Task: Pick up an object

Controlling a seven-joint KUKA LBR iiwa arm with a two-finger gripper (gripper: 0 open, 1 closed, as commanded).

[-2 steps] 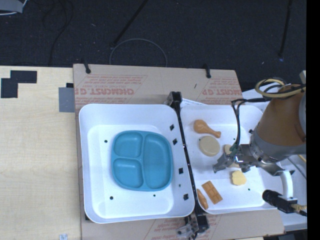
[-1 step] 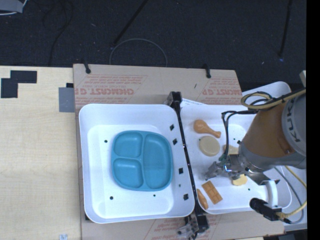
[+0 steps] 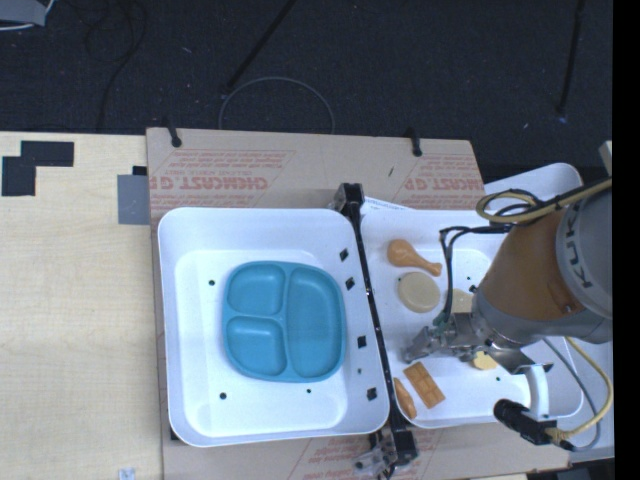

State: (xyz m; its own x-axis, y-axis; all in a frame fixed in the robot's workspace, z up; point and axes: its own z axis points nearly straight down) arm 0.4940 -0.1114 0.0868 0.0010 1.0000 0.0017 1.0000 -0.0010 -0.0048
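Note:
The right bin (image 3: pixel 470 243) holds several toy foods: a tan drumstick (image 3: pixel 412 256), a pale round disc (image 3: pixel 419 292), an orange-brown waffle-like slab (image 3: pixel 424 384), a small orange piece (image 3: pixel 404 399) and a yellow piece (image 3: pixel 485 362) partly hidden under the wrist. My gripper (image 3: pixel 424 346) hangs low over the middle of this bin, below the disc and just above the slab. Its dark fingers point left. I see no object between them, and how wide they stand is unclear. The arm's orange band (image 3: pixel 535 268) covers the bin's right part.
The left bin (image 3: pixel 190 258) holds a blue divided plate (image 3: pixel 282 320) at its centre. A black divider rail (image 3: pixel 365 308) runs between the bins. Cables (image 3: pixel 500 208) loop above the arm at the right. Cardboard (image 3: pixel 300 173) lies under the bins.

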